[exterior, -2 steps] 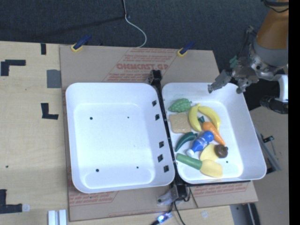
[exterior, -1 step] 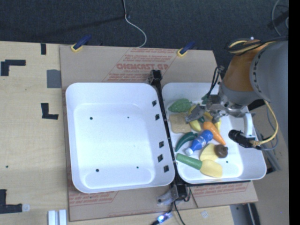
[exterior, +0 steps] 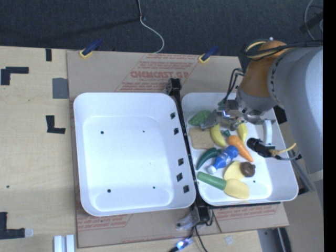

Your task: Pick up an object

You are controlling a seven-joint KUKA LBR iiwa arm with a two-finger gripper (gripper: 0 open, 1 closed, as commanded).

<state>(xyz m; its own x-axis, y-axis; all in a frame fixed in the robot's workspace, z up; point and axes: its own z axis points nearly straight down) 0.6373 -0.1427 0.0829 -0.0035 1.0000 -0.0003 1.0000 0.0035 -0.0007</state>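
- Arm was the biggest thing in shot: grey bulk with the orange band, reaching in from the right and hanging over the right bin. It hid the bin's upper right corner, so anything lying there couldn't be judged.
- Left bin sat just beside the right one, sharing the middle divider. Nothing to grab in it; a drift that way would likely have been a wasted try.
- Right bin held the whole pile, packed tight and touching. Main risk as I read it: closing on two items at once, or shoving one aside and gripping air.
- Gripper was low at the top of the pile, near the green leafy piece and the yellow banana-like piece. Couldn't tell whether it was wide or narrow, and I saw nothing between its tips, so no hold to claim.
- Banana-like piece was the nearest candidate: curved and smooth-looking, probably prone to rolling out of a pinch.
- Orange carrot lay touching it, tapered; a pinch near its tip could well squirt it out.
- Yellow lump and green cucumber-like piece sat at the near edge, well away from the tool.
- Blue piece and brown round piece were mid-pile, wedged between neighbours; awkward access.
- Black cable looped off the wrist over the bin, right by the carrot; could snag on toys during descent or lift.
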